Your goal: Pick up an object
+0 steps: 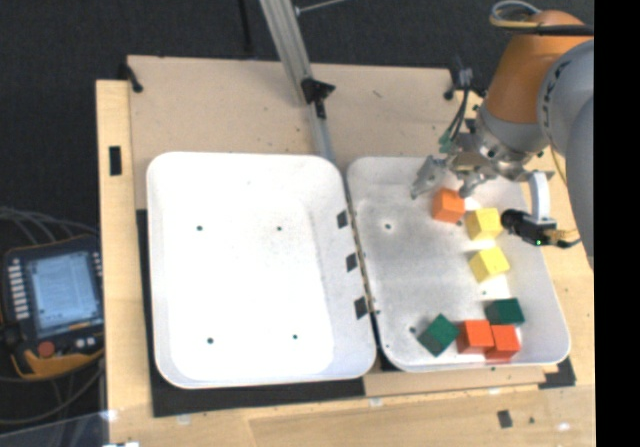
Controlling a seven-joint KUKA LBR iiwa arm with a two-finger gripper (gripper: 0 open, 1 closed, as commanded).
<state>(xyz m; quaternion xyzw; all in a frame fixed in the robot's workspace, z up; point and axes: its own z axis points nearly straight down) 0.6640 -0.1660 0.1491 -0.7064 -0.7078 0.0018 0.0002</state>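
The right bin [400,265] holds several small blocks. An orange block [448,205] lies near the bin's far side, with two yellow blocks [482,224] [488,263] just right of and below it. My gripper [445,184] hangs directly over the far edge of the orange block, open, its fingers spread to either side. The block rests on the bin floor just in front of the fingertips, not gripped. Near the bin's front edge lie a green block [437,334], a dark green block [505,312] and two orange-red blocks [476,335] [504,340].
The left bin [240,265] sits beside the right one, joined by small clips [352,263]. A slanted metal pole [290,35] rises behind the bins. A teach pendant [55,295] lies off the bench at far left.
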